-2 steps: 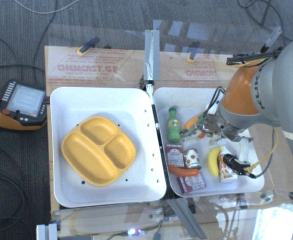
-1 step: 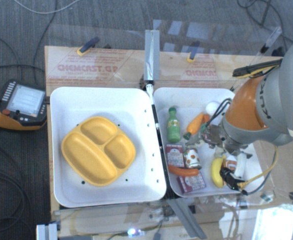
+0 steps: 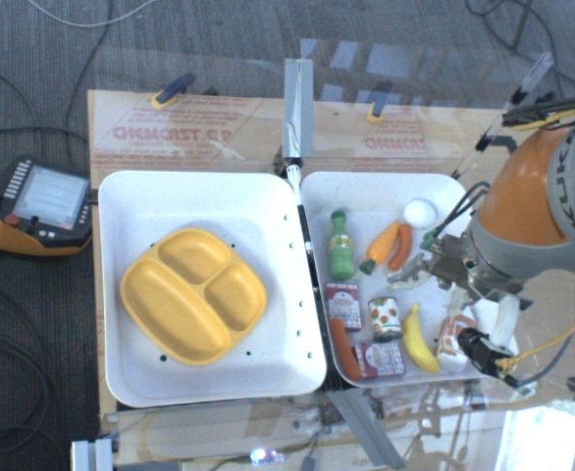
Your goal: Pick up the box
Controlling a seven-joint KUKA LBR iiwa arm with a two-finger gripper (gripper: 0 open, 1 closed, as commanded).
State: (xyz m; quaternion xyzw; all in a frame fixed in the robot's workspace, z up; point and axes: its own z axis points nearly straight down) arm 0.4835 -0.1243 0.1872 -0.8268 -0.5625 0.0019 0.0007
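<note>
Box (image 3: 343,305) lies flat in right bin (image 3: 366,183), long axis running near-to-far, well left of gripper (image 3: 420,269). Banana (image 3: 422,340) sits below gripper. Finger opening: cannot tell; nothing seen held.

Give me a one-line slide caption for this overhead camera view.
KUKA arm reaching over the right bin of toy groceries, beside the left bin holding a yellow divided plate.

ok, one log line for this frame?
task: pick box | gripper: over right bin, nothing seen held | box: in bin, near bottle | tray: left bin
</note>
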